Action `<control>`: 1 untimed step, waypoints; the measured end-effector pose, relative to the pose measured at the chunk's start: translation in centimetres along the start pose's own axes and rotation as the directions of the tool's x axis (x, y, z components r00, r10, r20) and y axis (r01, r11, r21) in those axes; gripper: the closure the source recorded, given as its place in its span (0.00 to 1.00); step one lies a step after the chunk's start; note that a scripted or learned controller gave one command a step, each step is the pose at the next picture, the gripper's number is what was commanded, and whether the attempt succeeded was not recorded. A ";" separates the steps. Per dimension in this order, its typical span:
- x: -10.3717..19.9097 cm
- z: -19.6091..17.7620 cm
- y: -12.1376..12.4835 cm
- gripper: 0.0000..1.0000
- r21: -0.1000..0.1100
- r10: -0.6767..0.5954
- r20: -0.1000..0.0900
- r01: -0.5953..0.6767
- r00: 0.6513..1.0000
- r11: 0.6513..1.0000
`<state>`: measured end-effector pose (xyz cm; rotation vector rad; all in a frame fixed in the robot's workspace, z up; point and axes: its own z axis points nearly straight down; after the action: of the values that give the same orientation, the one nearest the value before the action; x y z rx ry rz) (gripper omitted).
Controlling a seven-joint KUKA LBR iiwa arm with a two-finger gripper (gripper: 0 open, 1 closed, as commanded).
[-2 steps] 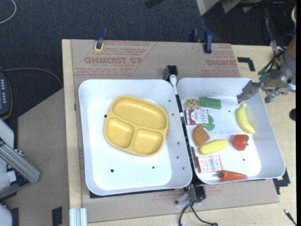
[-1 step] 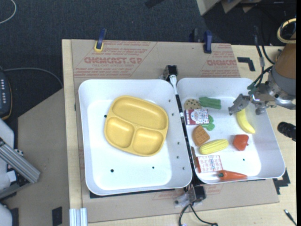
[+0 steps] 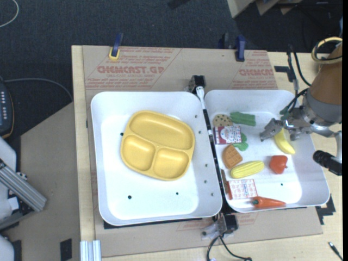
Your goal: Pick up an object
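My gripper (image 3: 280,130) hangs over the right bin (image 3: 312,186), near its right side, with its fingers spread open and nothing between them. A small yellow banana (image 3: 284,143) lies just below the fingertips. Further objects in this bin: a red tomato-like piece (image 3: 278,163), a yellow corn cob (image 3: 247,169), a brown waffle piece (image 3: 232,156), a green vegetable (image 3: 242,118), a round cookie (image 3: 220,119), an orange carrot (image 3: 267,203) and two red-and-white packets (image 3: 228,134) (image 3: 242,189).
The left bin (image 3: 109,194) holds a yellow divided plate (image 3: 157,144). The grey arm with its orange band (image 3: 326,86) comes in from the right. Clamps (image 3: 115,49) (image 3: 240,48) sit on the bench's far edge.
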<state>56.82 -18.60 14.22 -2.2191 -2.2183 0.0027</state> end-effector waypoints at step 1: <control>0.1 5.0 0.1 0.00 -0.003 -0.001 0.000 0.001 1.000 1.000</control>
<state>56.93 -18.52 9.24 -2.2196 -2.2213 -0.0002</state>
